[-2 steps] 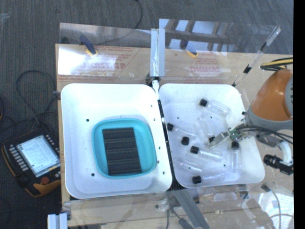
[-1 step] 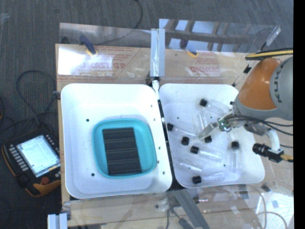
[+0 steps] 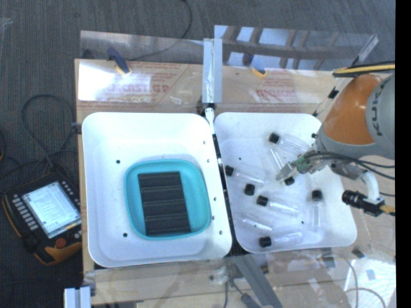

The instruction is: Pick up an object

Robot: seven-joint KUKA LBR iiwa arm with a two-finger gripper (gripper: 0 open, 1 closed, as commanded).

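**Two white bins, one arm over the vials**

Two shallow white bins sit side by side on the bench, the left bin (image 3: 103, 146) carrying a teal tray (image 3: 167, 202) with a dark ribbed insert (image 3: 164, 203) at its middle. The right bin (image 3: 334, 233) holds a scatter of small clear vials with black caps. The grey arm (image 3: 369, 117), its orange band uppermost, reaches in from the right over that bin's upper right corner. Its gripper (image 3: 287, 173) is low over the bin floor, just beside a black-capped vial (image 3: 289, 180); whether the fingers are spread or closed cannot be told from this angle, and nothing is seen held between them. Other vials lie apart: one near the top (image 3: 274, 138), one at the centre (image 3: 262, 201), one near the front edge (image 3: 265, 241). A handheld control pendant (image 3: 45, 213) rests on the floor at far left.
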